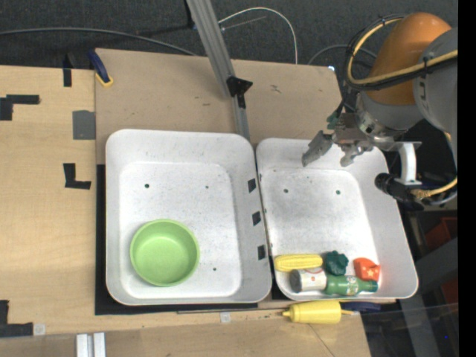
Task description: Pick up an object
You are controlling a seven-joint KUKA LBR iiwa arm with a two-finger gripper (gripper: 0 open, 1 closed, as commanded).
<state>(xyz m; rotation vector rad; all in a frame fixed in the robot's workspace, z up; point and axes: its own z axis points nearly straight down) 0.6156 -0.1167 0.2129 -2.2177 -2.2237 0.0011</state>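
Note:
My gripper (332,153) hangs over the far rim of the right bin (320,199), its two fingers spread apart with nothing between them. Along that bin's near edge lie a yellow corn cob (298,262), a white can (309,280), a green bottle (348,286), a dark green piece (335,260) and a red-orange piece (367,270). These objects are well below the gripper in the view, on the opposite side of the bin. A green bowl (164,252) sits in the near left corner of the left bin (178,169).
A yellow object (315,312) lies on the bench just outside the right bin's near rim. A grey pole (216,43) slants down to the gap between the bins. Cables loop behind the arm at the top right.

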